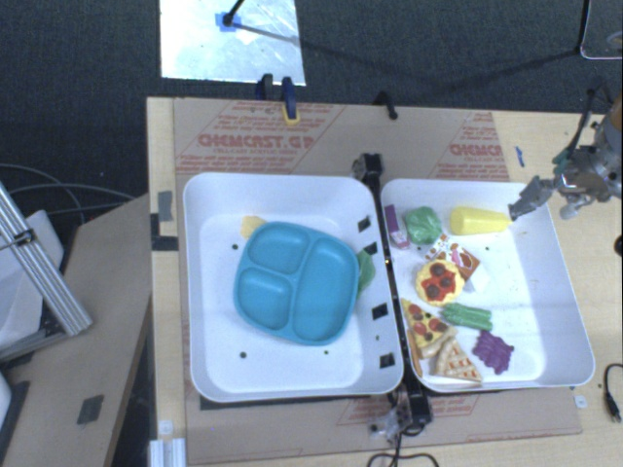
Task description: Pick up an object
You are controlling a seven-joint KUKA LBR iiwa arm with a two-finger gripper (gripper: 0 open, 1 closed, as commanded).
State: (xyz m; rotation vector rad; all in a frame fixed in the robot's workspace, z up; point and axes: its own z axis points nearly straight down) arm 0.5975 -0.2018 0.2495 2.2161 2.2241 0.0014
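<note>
Hovering at the right white bin's (pixel 545 261) far corner, the gripper (pixel 535 200) is seen beside the yellow plastic block (pixel 477 221); its state cannot be told.

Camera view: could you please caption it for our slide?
Two-finger gripper beside yellow toy block in right white bin; blue divided plate left.

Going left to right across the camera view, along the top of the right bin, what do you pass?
Purple packet → green lettuce-like toy → yellow block → gripper.
</note>
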